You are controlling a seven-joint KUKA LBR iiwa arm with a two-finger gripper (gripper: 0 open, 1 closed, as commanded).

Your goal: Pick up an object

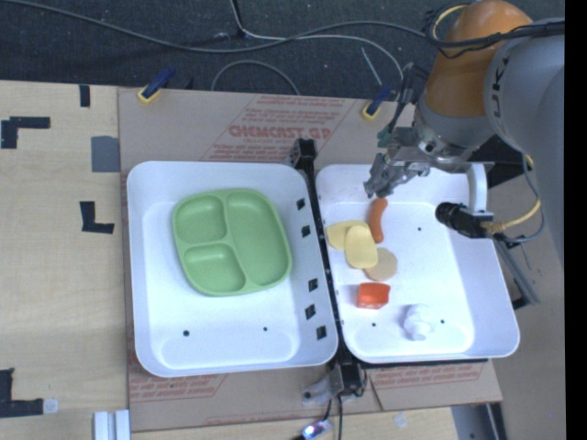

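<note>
Rig: 1 grey arm with orange band, two-finger gripper [383,183] positioned over the far part of the right shallow white bin [477,333]. Gripper state: cannot tell; tip too dark and small to resolve. Nothing visible in its grasp.

Candidate objects, all in the right bin:
- Slim orange carrot-shaped toy [377,220], lying just below the gripper tip, upper end near or touching it; contact not resolvable.
- Pale yellow soft-looking slab pieces [355,241], overlapping, touching the carrot's left side.
- Tan round disc [383,265], partly under the yellow pieces.
- Small red-orange block [372,294], apart, nearer the front.
- Small white lump [418,322], near the front right corner.

Left shallow white bin [147,333]: 1 light green 3-compartment plastic tray [231,242].

Step in hand, judged: approach or descent onto the carrot-shaped toy; lift not yet done.

Next move, judged: straddle the carrot across its narrow width, close, then raise straight up. Risk: neighbouring yellow piece catching or the round body slipping out.
</note>
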